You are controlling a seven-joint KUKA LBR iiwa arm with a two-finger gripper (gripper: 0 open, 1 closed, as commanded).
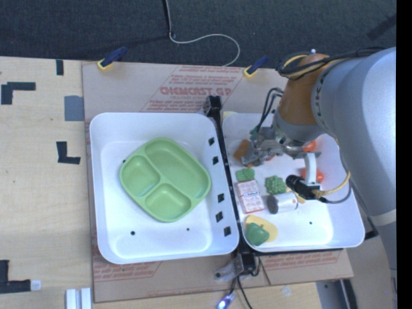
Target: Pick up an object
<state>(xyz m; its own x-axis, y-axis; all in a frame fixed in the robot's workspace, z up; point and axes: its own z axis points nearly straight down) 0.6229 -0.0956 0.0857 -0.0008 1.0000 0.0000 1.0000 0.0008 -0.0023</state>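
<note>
Two white bins sit side by side on the worktop (38, 172). The left bin (103, 147) has a green divided plate (165, 179) lying in it, and the right bin (341, 227) has all the small stuff.

Progress-wise, I'd say the pick hasn't happened yet. Nothing looks lifted; everything I can make out is lying on the bin floor. The arm (360, 108) comes in from the right of the frame, and the gripper (264, 148) is down low in the upper left part of the right bin, right by a small brown object (242, 150) that sits near the divider between the bins. My guess is that brown piece is the target, but it could also be the little green block (245, 174) just below it.

As for the jaws, honestly can't tell how they stand, since the wrist and cables hide that area. Can't say if they touch the brown thing either.

Other bits further down the right bin: a pink-and-white card (250, 196), a bumpy green piece (275, 185), a grey cylinder (281, 203), and a green pepper-looking toy (256, 234) on something yellow near the bottom edge.
</note>
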